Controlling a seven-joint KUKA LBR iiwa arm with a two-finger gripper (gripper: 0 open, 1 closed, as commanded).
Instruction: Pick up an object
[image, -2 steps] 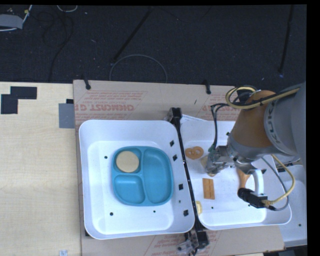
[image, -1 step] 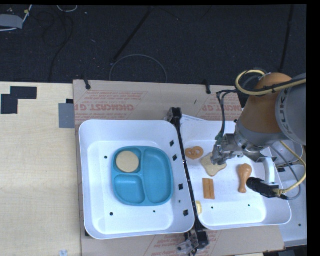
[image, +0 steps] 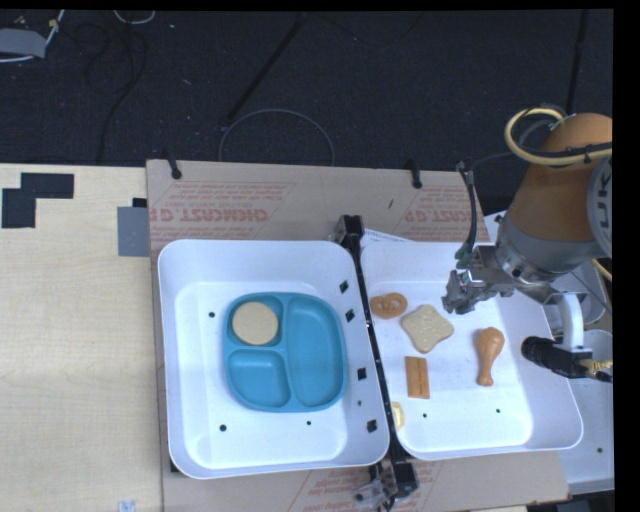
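Right of centre, the claw (image: 462, 292) hangs over the upper part of the right bin (image: 540, 425), arm coming in from the right edge; can't tell its state from this angle, nothing visibly held. Right bin contents: pretzel (image: 388, 305) at upper left, bread slice (image: 427, 327) just right of it and just below the claw, drumstick (image: 488, 353) further right, brown cracker bar (image: 417, 377) below the bread, all lying apart from each other. A small yellow piece (image: 397, 414) sits at the bin's left wall. Left bin (image: 190, 420) holds a blue divided tray (image: 305, 350) with a tan round disc (image: 254, 323) in its upper-left compartment. Both bins sit on cardboard (image: 260, 205) on the table (image: 70, 350).
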